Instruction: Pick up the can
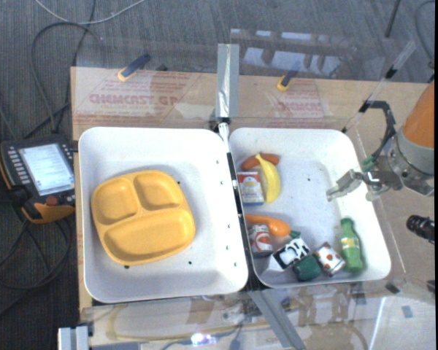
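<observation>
Can [260, 238] lies beside the carrot [269, 225] at the right bin's [314, 138] left wall, rigid, slick, likely light, best pinched across its sides, while gripper [341, 187] hovers nearby, jaws apart, empty.

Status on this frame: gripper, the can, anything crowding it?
Gripper over right bin, holding nothing. Can lies near the bin's left wall, untouched. Carrot against it above, black-and-white carton close at its right.
</observation>
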`<action>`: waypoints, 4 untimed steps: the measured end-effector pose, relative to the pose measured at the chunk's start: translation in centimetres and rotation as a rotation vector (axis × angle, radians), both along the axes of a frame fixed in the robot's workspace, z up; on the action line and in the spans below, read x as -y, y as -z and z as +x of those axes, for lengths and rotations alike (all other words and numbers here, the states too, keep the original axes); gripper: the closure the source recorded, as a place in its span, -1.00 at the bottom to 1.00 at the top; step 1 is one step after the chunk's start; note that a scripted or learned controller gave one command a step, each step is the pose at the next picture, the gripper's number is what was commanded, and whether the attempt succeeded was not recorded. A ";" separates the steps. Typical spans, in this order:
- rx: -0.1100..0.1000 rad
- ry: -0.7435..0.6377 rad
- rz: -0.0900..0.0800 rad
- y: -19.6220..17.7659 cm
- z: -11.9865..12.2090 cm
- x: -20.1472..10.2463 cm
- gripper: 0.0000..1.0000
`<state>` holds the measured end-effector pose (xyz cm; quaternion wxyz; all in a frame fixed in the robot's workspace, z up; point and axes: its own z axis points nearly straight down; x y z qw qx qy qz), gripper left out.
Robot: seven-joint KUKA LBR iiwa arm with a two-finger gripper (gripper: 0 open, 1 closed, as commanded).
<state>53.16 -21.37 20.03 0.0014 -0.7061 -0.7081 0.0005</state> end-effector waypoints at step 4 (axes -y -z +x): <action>0.022 -0.125 0.014 10.5 4.1 -1.7 -1.00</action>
